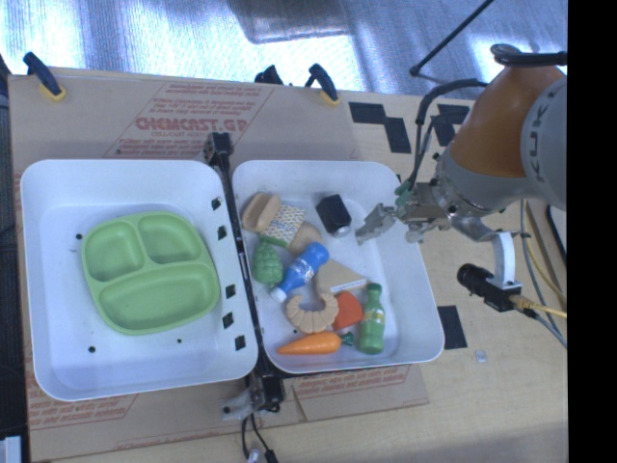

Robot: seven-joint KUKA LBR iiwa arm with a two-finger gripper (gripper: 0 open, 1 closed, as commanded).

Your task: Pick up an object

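The right bin [410,287] holds several toy items: a black block [334,213], a tan bread piece [260,210], a blue bottle [304,266], a green bottle [371,319], an orange carrot [310,344] and a tan ring [310,312]. My gripper [376,222] hangs over the right part of this bin, just right of the black block and above the green bottle. Nothing shows in its grasp. The orange band of the arm [496,128] sits above and to the right.
The left bin [39,258] holds a green divided plate [149,270]. A black clip row [231,258] runs along the seam between the bins. Cardboard [193,114] lies under both bins. Cables and a black part [487,287] hang to the right of the right bin.
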